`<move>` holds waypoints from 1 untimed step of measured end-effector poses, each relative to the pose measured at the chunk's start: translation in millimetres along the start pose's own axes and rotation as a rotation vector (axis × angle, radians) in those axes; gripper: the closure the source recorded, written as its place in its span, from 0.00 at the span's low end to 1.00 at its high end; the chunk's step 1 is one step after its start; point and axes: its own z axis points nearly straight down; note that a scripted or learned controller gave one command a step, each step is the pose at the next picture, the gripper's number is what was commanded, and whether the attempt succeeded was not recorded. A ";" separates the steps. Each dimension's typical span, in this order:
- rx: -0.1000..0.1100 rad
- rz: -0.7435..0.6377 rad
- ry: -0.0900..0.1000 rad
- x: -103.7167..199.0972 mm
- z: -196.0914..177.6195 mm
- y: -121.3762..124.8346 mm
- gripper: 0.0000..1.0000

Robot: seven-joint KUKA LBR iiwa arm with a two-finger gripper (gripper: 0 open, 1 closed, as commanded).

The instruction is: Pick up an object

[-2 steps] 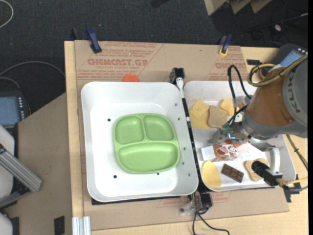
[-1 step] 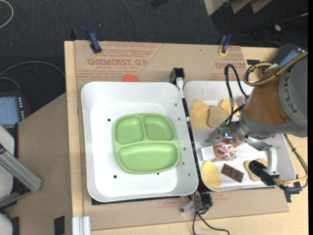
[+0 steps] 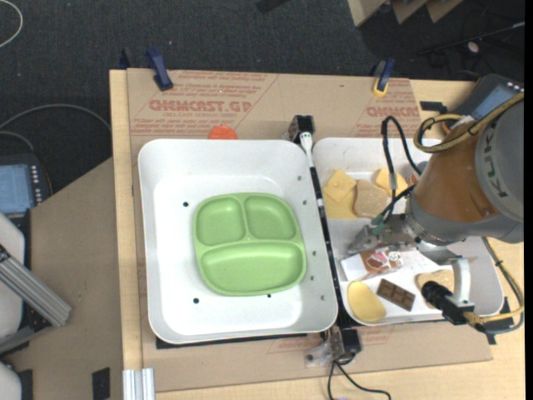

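The right bin [image 3: 333, 152] holds several small items. At its back lie a yellow cheese-like wedge [image 3: 337, 192], a tan bread-like piece [image 3: 369, 198] and a small yellow piece [image 3: 385, 178]. Near the front are a white packet with red print [image 3: 383, 262], a brown chocolate bar [image 3: 396, 292] and a yellow oval piece [image 3: 365, 301]. My gripper [image 3: 373, 238] hangs low over the middle of this bin, just above the white packet's back edge. The arm hides the bin's right side.
The left bin [image 3: 158, 223] holds a green divided plate [image 3: 248, 243]. A small orange thing [image 3: 221, 132] lies on the bench behind that bin. Blue clamps [image 3: 158, 69] [image 3: 382, 75] grip the board's far edge.
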 end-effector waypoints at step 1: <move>0.012 0.002 0.002 -3.0 2.3 4.7 0.00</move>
